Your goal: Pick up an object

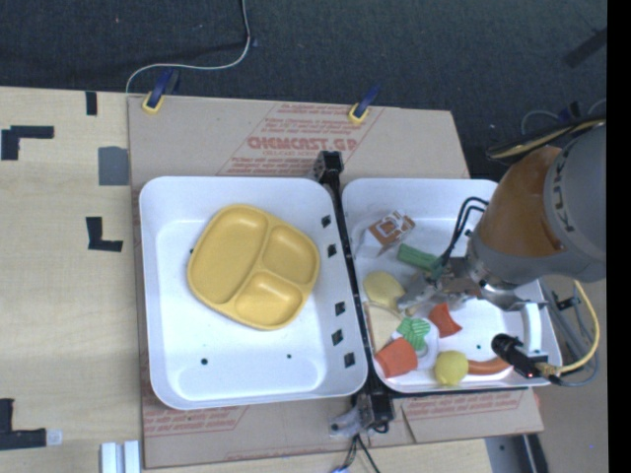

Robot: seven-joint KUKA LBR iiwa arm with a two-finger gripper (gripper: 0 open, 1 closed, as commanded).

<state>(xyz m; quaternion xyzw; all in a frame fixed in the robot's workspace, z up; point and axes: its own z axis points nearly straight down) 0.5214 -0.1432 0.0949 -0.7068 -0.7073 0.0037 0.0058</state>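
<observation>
While the arm [537, 215] reaches in from the right over the right bin [473, 190], its gripper [426, 299] sits low among the toys near the bin's middle; whether its fingers are spread or closed cannot be told at this slant, and nothing can be seen held between them. Just beside the gripper lie a pale yellow lump [383, 288], a green block [416, 258] and a small red piece [444, 319]; a green and white piece [415, 332] rests against an orange-red wedge [396, 359] towards the near wall; a yellow ball [451, 367] sits beside an orange curved strip [484, 367]; a small brown and white packet [390, 229] lies near the far wall, its markings too small to read. Over in the left bin [163, 264] rests a yellow divided plate [253, 265] with three compartments, tilted a little off square. Both bins stand on a brown cardboard sheet [197, 131] printed in red; the largest line reads roughly "CHEMCAST GP", with smaller red lines around it too blurred to make out; two clips, yellow [153, 101] and blue [363, 105], grip the sheet's far edge.
</observation>
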